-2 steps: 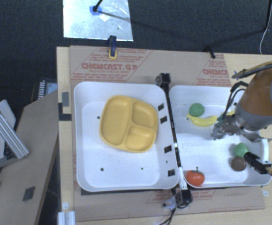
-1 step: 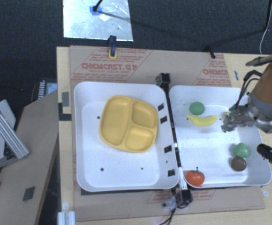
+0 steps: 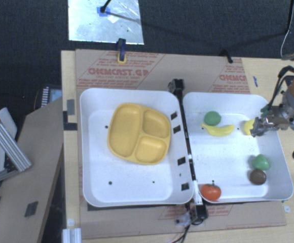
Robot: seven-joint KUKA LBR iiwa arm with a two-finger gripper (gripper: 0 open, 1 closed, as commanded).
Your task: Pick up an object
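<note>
White bins [image 3: 137,199] x2 | cardboard [image 3: 137,70] under | dark carpet [image 3: 25,24] | gripper [image 3: 258,127] R bin

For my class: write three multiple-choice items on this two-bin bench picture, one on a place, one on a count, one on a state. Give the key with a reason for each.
1. Where does the yellow divided plate lie?
A. left bin
B. right bin
C. on the cardboard

2. How many green balls lie in the right bin?
A. one
B. two
C. four

3. How does the banana lie?
A. standing on end
B. flat on the bin floor
C. on the plate

Key: 1 A, it rests in the left bin. 2 B, one green ball by the banana, another above the brown ball. 3 B, it lies flat there.
</note>
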